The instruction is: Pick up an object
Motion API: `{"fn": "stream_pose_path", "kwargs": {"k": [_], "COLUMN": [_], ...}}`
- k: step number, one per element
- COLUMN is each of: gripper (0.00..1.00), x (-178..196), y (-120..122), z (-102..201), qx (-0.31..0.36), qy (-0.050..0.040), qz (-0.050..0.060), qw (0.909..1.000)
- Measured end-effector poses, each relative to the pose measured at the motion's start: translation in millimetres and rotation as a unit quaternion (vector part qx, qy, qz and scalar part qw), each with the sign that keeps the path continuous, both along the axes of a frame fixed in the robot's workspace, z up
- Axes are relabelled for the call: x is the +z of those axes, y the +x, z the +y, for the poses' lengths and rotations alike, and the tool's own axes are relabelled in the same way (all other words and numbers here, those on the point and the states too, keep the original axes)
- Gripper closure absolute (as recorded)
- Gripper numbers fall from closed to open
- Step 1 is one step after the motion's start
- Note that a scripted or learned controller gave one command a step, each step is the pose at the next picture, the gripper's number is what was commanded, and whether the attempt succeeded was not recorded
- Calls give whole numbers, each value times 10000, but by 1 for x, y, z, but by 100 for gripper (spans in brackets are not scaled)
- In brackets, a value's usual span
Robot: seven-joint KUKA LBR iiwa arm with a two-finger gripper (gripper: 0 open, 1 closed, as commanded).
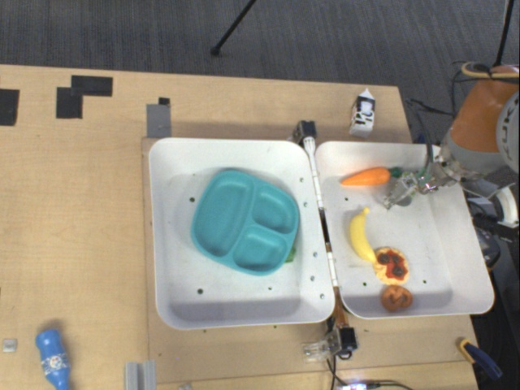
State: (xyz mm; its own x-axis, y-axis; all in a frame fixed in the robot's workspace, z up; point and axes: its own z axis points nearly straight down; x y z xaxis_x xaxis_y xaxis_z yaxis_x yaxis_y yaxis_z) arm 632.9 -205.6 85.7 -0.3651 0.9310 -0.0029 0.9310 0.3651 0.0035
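The right bin [455,258] holds an orange carrot [366,177] with a green stem at its far side, a yellow banana [361,236] in the middle, a small pizza slice [392,264] by the banana's near end, and a brown round item [396,299] near the front wall. My gripper [399,191] hangs low over the far part of this bin, just right of the carrot's green end. Its fingers look slightly apart, and nothing shows between them. The arm with its orange band [485,114] comes in from the right.
The left bin [175,299] carries a teal divided plate [246,220] with something green peeking from under its right edge. A small white bottle [365,113] stands on the bench behind the bins. A blue toy [52,357] lies at the bench's front left.
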Motion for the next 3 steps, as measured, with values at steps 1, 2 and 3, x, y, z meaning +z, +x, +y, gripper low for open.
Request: {"fn": "stream_pose_path", "kwargs": {"k": [1,2,3], "gripper": [0,100,100], "x": [3,13,107], "y": [35,36,17], "z": [56,56,109], "qx": [-580,-559,-780], "qy": [-18,-22,12], "qz": [62,57,-15], "qw": [9983,9984,9970]}}
